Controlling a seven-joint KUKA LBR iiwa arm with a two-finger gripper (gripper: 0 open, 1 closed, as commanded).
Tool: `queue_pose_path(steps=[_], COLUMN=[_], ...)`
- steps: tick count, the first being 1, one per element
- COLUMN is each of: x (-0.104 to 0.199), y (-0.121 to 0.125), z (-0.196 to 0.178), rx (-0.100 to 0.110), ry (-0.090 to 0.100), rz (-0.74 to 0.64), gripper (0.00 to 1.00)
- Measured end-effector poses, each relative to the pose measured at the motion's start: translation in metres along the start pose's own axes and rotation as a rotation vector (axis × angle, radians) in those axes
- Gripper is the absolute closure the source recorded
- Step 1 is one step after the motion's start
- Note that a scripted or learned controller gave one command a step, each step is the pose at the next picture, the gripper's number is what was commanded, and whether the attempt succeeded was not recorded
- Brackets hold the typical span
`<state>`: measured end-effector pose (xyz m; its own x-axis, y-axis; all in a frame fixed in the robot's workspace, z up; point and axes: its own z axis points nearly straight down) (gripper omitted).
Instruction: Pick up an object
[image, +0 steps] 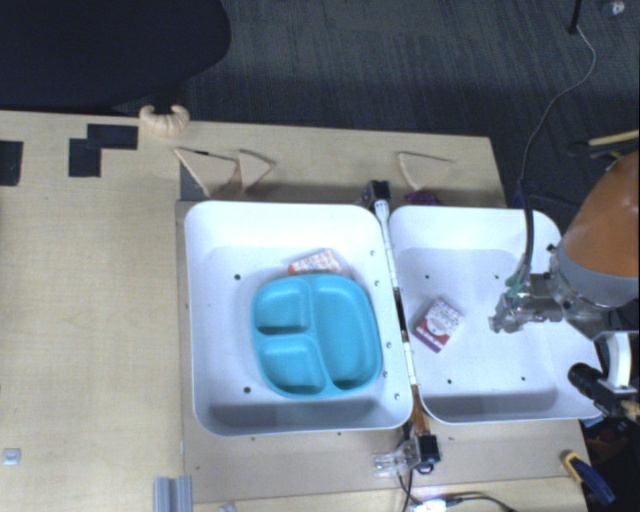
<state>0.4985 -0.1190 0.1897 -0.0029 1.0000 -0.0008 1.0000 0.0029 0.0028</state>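
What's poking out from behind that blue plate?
A small red-and-white packet shows past the far rim of the blue plate. The plate covers its lower part, so its full shape stays hidden.

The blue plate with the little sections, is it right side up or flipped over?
Right side up. The blue plate lies flat in the left bin, its three hollow sections facing up.

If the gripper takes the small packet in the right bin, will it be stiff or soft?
The packet looks flat and thin, so probably light and somewhat bendable. It lies flat, so rolling seems unlikely; a push may simply slide it on the smooth right bin.

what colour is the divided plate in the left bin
Light blue, a turquoise shade: the divided plate, seen in the camera view.
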Motion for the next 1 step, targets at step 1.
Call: queue_pose_path(steps=[1], x=[0.0135], y=[-0.0114], z=[0.0143], rx=[0.001], ry=[0.001], rz=[0.000], gripper=[1.00])
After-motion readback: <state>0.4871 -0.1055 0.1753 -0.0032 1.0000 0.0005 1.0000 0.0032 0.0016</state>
